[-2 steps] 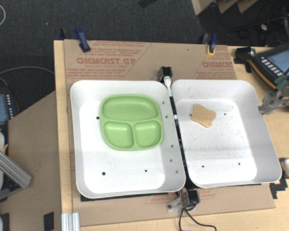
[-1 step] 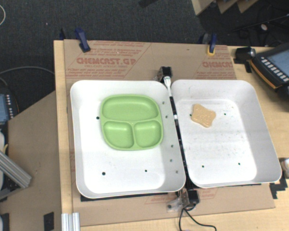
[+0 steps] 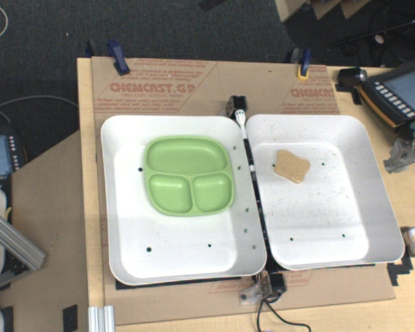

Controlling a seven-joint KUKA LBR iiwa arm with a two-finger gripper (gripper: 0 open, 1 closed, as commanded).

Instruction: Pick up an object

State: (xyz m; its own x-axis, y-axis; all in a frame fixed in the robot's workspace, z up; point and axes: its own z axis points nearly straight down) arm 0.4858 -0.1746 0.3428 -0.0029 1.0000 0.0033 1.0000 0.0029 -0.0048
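Two white bins: green divided plate (image 3: 189, 176) in left, tan piece (image 3: 291, 166) in right; claw state unknown.

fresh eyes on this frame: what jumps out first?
The green divided plate lies in the left bin, toward its far side, with three compartments and nothing seen in them. Next, a small tan cookie-like piece lies alone in the right bin, toward its far left part. Both bins sit side by side on a cardboard sheet printed with red lettering.

Dark carpet floor (image 3: 145, 19) surrounds a cardboard-topped bench (image 3: 194, 81) fixed with clamps (image 3: 117, 56).
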